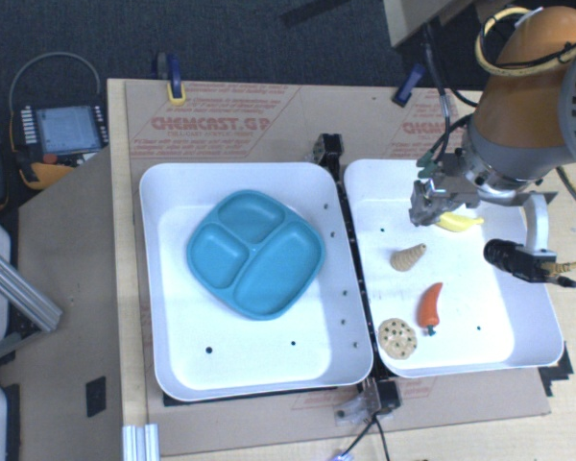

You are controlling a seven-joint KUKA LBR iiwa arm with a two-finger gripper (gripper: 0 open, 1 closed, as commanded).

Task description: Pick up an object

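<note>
Now the grey two-finger gripper [430, 209], finger state unclear, hovers beside the small yellow banana-shaped toy [458, 223], seemingly approaching; next, descend and close.

Blue divided plate [256, 254] lying in left white bin [163, 286]; small screen device [65, 129] at bench's [125, 257] far left.

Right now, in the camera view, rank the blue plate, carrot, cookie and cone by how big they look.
1. Blue plate, by far the largest.
2. Carrot, longer than the rest.
3. Cookie and cone: too alike to rank; the cookie is rounder, the cone narrower.
</note>
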